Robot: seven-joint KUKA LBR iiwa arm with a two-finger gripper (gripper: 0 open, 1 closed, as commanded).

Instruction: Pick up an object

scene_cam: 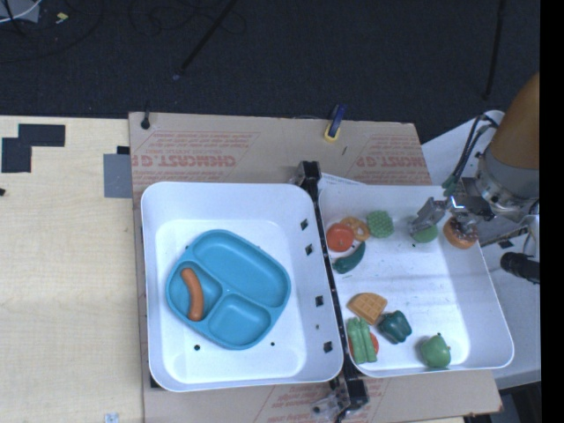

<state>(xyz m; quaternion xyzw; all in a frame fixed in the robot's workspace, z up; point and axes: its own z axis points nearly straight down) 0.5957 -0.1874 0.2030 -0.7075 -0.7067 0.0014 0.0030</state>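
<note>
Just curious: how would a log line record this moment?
arm: over right bin | gripper: beside green toy | hold: unclear

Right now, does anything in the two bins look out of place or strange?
Nothing looks spilled or broken. The sausage lies alone in the blue divided plate in the left bin, while all the other toy foods lie scattered in the right bin.

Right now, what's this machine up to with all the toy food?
A robot arm reaches in from the right over the right-hand bin, which holds toy food. Its claw hovers at the bin's far right corner, by a small green piece and an orange-brown one. I can't tell whether it holds anything. The left bin has a blue divided plate with a toy sausage in one compartment.
</note>
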